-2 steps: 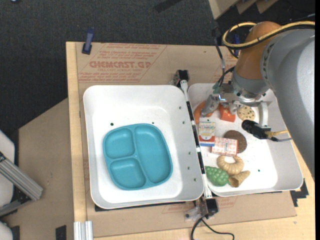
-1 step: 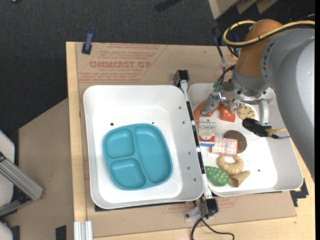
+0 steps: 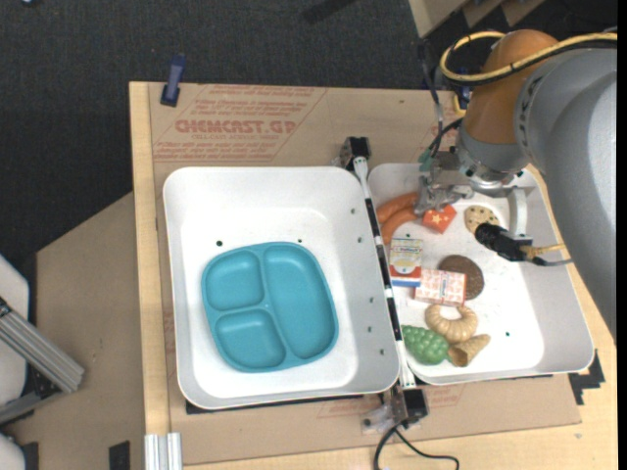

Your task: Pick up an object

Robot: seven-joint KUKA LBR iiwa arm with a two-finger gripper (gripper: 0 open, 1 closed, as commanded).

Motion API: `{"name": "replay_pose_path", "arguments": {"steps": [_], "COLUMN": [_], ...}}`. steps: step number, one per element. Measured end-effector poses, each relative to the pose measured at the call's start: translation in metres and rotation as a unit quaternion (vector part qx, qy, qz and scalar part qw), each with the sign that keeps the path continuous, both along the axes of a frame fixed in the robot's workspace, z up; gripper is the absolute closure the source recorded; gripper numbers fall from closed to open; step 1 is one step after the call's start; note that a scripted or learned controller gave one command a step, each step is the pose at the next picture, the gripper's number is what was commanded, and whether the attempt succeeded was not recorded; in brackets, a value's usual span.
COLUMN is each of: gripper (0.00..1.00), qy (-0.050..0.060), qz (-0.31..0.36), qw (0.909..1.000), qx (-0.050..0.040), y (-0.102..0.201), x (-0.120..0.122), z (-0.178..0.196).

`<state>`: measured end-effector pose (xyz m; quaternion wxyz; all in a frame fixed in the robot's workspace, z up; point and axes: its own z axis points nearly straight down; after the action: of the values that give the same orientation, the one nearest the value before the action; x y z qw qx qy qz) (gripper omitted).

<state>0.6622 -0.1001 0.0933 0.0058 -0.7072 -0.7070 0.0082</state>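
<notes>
I am observing the gripper [image 3: 431,202] hanging low over the far part of the right bin [image 3: 549,331], with the arm reaching in from the right. I cannot tell whether the gripper is wide, narrow or holding anything, because the wrist is blocking that area.

A small red-orange object [image 3: 439,220] is lying directly at the gripper's tip and appears to be touching it. An orange curved piece [image 3: 396,210] is lying just to its left, near the bin's left wall. A round tan biscuit [image 3: 478,214] is sitting just to its right.

Nearer the camera, a printed packet [image 3: 407,257] is lying beside the left wall. A pink and white box [image 3: 441,287] is overlapping a dark brown disc [image 3: 466,270]. A tan ring-shaped pastry [image 3: 451,321], a green lumpy item [image 3: 423,344] and a small cone [image 3: 471,349] are clustering at the near end.

The left bin [image 3: 196,204] is holding a teal divided plate [image 3: 269,305], well apart from the gripper.
</notes>
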Motion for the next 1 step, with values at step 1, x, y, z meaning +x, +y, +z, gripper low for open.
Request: {"name": "replay_pose_path", "arguments": {"steps": [1], "gripper": [0.00], "qy": [0.002], "qz": [-0.001], "qw": [1.0000], "qx": [-0.0020], "y": [-0.0025], "x": [-0.0010], "z": [-0.0003]}}
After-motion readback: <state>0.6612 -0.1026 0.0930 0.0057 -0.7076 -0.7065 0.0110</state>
